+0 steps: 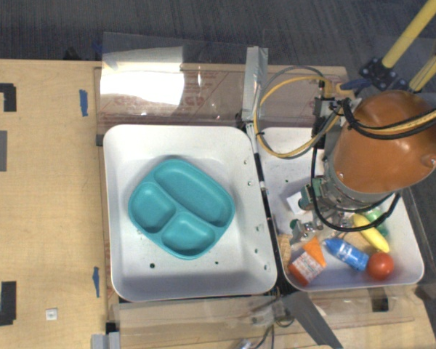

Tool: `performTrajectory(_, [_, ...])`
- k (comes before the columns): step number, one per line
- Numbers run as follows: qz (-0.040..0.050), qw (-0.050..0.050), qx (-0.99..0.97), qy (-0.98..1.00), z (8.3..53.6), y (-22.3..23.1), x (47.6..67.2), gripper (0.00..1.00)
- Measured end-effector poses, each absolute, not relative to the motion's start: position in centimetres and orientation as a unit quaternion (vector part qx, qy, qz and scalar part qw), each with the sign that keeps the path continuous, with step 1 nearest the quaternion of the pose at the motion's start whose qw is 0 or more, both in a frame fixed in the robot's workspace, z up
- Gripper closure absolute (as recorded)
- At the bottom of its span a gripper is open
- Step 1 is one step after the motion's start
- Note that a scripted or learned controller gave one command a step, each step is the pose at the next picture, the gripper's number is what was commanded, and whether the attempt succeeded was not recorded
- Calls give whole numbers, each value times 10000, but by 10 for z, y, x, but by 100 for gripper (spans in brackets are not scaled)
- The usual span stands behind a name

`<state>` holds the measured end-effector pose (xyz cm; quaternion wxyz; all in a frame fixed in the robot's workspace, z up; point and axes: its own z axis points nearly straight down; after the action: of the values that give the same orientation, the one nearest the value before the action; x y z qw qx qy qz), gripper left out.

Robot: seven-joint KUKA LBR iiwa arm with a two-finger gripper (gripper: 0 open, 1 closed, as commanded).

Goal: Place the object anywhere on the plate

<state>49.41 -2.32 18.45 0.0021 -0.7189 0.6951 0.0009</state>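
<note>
— What's in the left bin (123, 267)?
— A teal divided plate (180, 206), lying flat.
— And the right bin (410, 264)?
— The arm (385, 147) hangs over it, hiding the claw; open or closed, I cannot tell. Below it lie an orange carton (308, 260), blue bottle (347, 254), red ball (381, 266).

A teal divided plate (180, 206) lies in the left bin (123, 267); the arm (384, 147) hangs over the right bin's (410, 257) toys.
</note>
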Motion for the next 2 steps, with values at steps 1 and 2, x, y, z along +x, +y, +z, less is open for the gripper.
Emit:
performTrajectory(1, [7,31,-7466,6653,185,8,565,100])
performTrajectory(2, [2,13,-7489,6627,186,73,624,100])
